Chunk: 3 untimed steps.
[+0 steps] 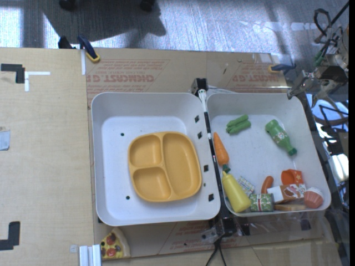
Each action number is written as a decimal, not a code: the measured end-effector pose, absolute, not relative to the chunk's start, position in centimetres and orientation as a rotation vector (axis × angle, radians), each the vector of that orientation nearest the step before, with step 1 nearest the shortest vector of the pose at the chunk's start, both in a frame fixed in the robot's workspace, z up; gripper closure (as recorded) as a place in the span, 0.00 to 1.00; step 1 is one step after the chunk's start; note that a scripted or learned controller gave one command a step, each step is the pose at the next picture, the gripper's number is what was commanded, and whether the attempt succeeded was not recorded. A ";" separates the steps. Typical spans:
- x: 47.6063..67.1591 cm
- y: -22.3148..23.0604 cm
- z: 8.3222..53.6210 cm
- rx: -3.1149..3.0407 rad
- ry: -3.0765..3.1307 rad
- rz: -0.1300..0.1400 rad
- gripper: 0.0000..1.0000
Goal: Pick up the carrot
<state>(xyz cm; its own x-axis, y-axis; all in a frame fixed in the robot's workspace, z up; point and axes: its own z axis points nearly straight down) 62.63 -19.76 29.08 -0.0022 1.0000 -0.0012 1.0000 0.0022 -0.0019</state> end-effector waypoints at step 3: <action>66.1 -18.8 45.1 -2.021 -2.410 0.007 0.00</action>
<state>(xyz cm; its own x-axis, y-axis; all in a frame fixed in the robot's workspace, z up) 66.14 -18.75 45.09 -0.1740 0.9847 -0.0058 0.9848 0.1740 -0.0013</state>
